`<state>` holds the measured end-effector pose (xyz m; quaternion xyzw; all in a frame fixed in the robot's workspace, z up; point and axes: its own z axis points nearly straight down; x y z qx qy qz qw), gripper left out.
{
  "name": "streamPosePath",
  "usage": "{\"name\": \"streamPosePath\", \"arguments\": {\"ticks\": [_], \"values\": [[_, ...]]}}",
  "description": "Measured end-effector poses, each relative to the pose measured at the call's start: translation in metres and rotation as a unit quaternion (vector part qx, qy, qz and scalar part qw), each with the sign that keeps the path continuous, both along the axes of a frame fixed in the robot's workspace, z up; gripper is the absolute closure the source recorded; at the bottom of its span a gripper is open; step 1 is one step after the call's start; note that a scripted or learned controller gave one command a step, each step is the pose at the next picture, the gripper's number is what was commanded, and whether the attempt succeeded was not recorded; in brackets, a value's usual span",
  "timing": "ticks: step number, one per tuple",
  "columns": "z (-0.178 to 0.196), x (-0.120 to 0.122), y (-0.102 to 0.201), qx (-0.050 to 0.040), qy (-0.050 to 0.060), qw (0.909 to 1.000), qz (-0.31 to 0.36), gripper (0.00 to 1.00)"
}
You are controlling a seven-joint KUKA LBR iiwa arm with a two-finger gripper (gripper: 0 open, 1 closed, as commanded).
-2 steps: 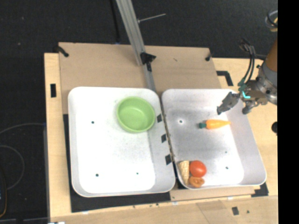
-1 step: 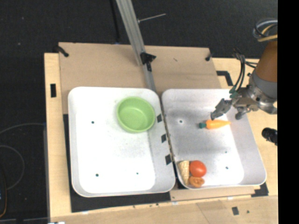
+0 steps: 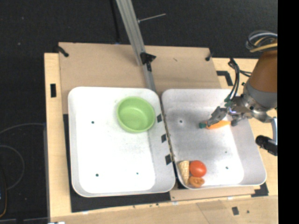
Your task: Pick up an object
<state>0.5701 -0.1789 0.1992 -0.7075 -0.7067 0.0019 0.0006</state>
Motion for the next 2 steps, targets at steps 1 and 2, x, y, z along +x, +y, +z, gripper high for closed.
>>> {"name": "streamPosePath", "arguments": {"ticks": [1, 2], "values": [[-0.056, -0.004, 0.009, 0.0005, 0.001, 1.0000, -0.001, 0.00], [-0.042, -0.002, 0.008, 0.0008, -0.003, 1.0000, -0.003, 1.00]]}}
